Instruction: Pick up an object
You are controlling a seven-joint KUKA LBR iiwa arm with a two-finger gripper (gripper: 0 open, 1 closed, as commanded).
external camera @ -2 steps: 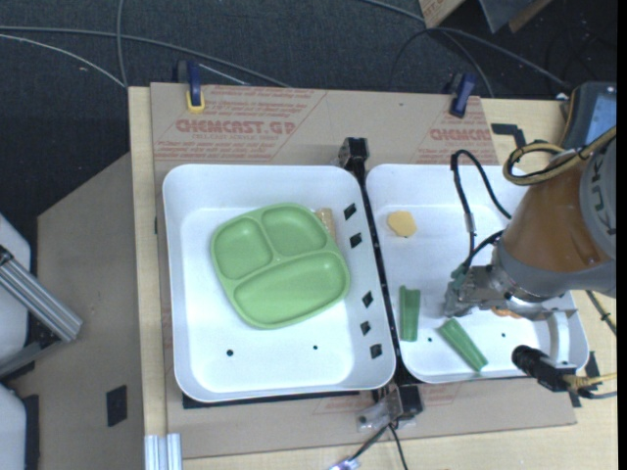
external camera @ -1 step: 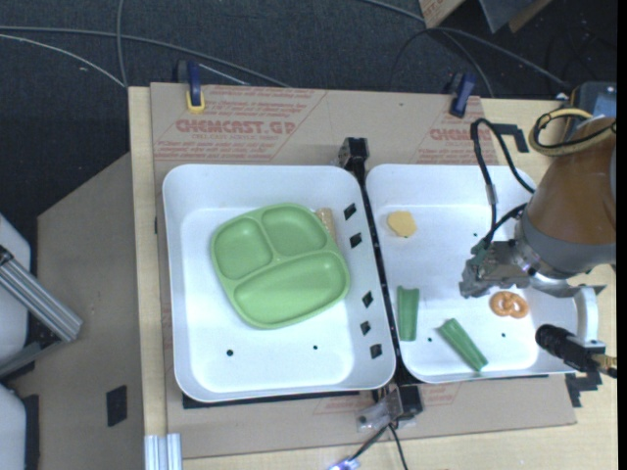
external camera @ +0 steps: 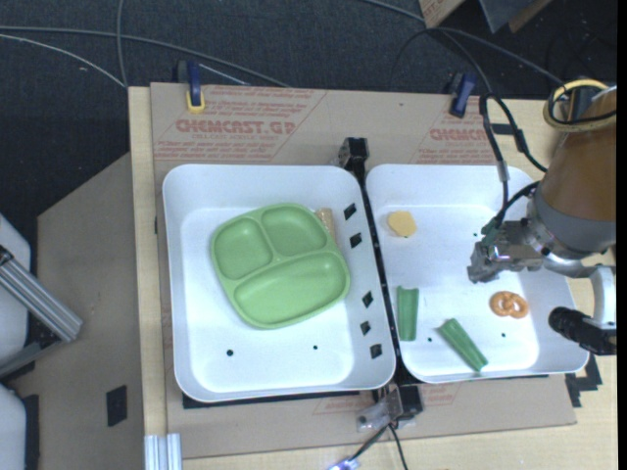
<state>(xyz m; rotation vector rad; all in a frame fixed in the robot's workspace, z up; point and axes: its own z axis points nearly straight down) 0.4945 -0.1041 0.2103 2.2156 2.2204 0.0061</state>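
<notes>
Looking down from the camera view, the gripper (external camera: 487,264) hangs low over the right bin (external camera: 431,179), just beside the pretzel (external camera: 508,305); whether its fingers are open or shut cannot be told. Nothing is seen held. Judgement: centre over the pretzel, descend straight, keep off the bin wall. Two green sticks (external camera: 408,313) (external camera: 461,345) and a yellow piece (external camera: 401,225) lie apart. The left bin (external camera: 196,292) holds a green divided plate (external camera: 279,264). Surface (external camera: 147,262): brown board, clamped, cables behind.
</notes>
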